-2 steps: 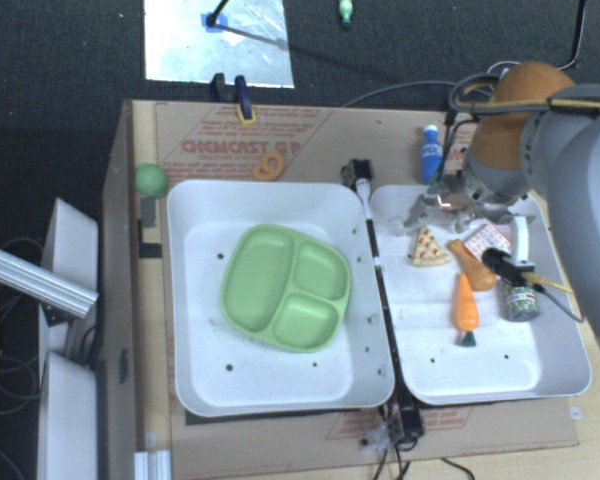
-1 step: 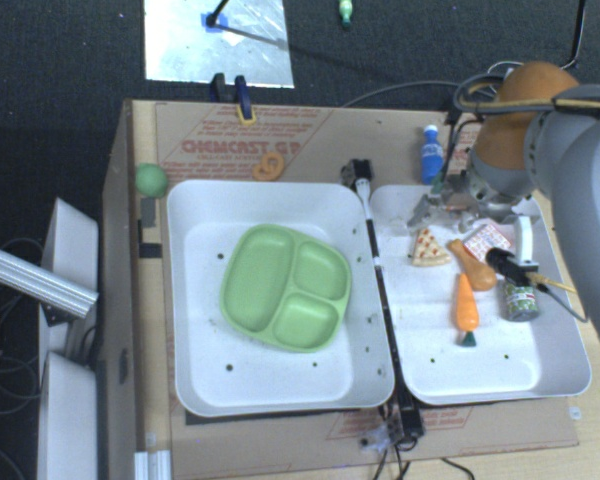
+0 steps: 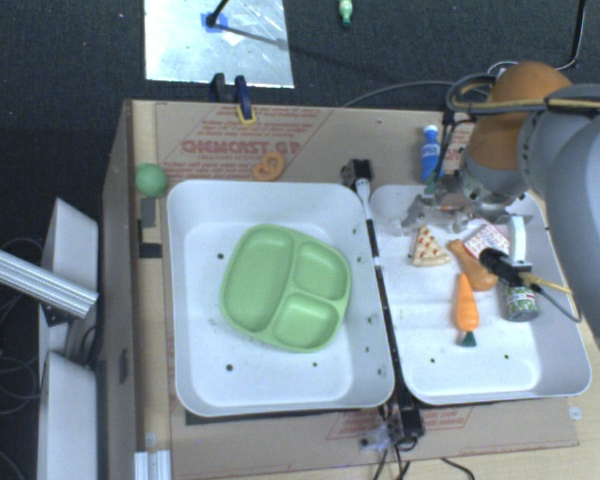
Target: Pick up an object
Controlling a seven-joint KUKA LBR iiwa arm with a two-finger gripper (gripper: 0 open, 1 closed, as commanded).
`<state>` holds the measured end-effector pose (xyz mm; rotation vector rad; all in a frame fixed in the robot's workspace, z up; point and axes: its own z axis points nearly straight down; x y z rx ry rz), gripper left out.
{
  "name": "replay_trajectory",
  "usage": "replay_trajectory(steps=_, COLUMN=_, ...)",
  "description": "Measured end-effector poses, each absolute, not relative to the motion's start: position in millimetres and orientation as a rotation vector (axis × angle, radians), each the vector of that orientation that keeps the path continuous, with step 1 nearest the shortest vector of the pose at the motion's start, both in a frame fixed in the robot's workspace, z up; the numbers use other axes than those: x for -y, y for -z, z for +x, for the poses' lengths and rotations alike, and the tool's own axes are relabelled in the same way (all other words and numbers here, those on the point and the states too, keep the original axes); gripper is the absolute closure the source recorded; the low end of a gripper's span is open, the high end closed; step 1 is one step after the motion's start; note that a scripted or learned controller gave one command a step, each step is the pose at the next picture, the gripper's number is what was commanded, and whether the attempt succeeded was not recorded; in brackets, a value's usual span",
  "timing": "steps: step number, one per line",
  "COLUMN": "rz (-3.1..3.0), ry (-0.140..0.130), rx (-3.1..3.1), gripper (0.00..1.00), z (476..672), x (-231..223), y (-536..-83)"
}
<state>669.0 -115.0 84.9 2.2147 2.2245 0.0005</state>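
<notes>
The right bin (image 3: 500, 368) holds several toys in its back half. A pizza slice (image 3: 428, 248) lies near the back left, with an orange carrot (image 3: 465, 308) in front of it. A brown stick-like piece (image 3: 474, 265), a red-and-white packet (image 3: 488, 238) and a dark jar (image 3: 520, 300) lie to the right. My gripper (image 3: 436, 208) hangs low over the bin's back edge, just behind the pizza slice. The grey arm with its orange band (image 3: 510, 118) rises behind it. Nothing is visibly held.
A green divided plate (image 3: 285, 286) lies in the left bin (image 3: 210, 368). A blue bottle (image 3: 431, 153) stands behind the right bin. A green ball (image 3: 150, 179) and a pretzel (image 3: 268, 166) sit on the cardboard behind the left bin.
</notes>
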Motion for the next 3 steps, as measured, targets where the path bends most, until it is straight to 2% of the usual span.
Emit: replay_trajectory(steps=3, rz=2.218, ry=0.0, rx=-2.221, gripper=0.0, z=669.1, x=122.6, y=-85.3)
